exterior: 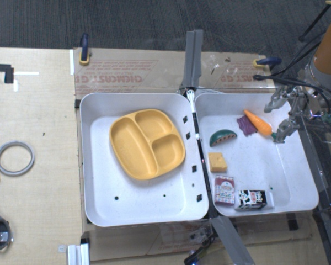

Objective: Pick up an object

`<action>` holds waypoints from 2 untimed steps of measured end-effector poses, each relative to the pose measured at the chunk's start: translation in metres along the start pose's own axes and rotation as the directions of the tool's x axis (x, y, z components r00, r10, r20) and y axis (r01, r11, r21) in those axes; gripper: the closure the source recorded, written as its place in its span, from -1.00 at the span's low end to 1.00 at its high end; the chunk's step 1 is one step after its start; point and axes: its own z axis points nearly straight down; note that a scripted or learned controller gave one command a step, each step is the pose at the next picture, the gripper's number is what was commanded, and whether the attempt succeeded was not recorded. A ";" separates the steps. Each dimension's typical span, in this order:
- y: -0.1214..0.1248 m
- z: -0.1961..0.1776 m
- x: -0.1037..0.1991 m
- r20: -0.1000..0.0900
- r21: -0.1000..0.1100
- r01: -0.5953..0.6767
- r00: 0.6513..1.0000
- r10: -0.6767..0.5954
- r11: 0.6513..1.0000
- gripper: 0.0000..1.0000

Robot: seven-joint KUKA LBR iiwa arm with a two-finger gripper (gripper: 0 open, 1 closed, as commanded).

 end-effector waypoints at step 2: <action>-0.020 0.139 -0.005 0.001 0.001 -0.479 0.878 0.479 0.878 -1.00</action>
